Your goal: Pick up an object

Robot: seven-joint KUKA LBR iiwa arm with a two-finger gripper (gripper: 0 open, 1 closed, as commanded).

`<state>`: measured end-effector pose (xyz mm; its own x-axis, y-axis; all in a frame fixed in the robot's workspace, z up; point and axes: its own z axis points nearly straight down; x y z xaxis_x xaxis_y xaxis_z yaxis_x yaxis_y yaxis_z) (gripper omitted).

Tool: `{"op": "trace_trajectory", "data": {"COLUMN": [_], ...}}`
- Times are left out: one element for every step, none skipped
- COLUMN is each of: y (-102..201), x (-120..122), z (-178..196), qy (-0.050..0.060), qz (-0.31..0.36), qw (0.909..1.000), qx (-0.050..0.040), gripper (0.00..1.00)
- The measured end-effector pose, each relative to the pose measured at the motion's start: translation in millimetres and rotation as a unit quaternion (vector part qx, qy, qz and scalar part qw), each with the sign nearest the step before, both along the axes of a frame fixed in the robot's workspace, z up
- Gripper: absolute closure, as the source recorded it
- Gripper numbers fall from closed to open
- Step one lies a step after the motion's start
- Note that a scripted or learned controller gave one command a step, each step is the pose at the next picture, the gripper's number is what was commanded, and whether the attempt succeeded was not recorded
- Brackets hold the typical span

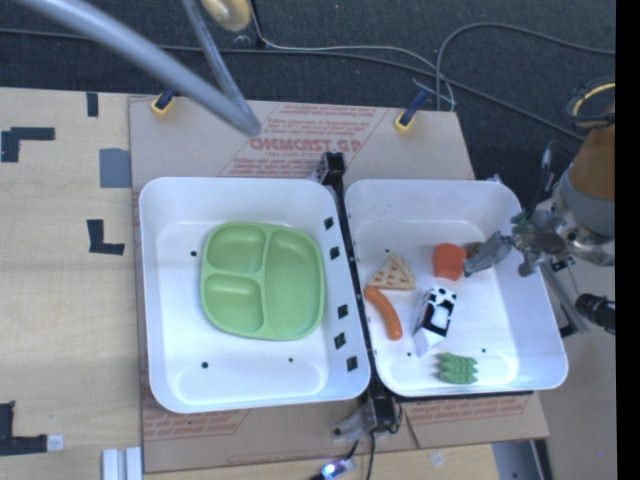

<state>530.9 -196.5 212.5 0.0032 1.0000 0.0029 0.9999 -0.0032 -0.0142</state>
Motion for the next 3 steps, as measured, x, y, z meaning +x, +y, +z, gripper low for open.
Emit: {"op": "trace_trajectory", "data": {"y": [0,1,2], "x": [3,-1,6], "z": [7,-37,-84], "qy": [-0.006,-0.004,-0.004], "qz": [0.002,0.002,0.002], "qw": [1.0000,1.0000,1.0000], "qx": [-0.0016,-0.0014,-0.0013], "gripper": [0.00,0.00,0.00]}}
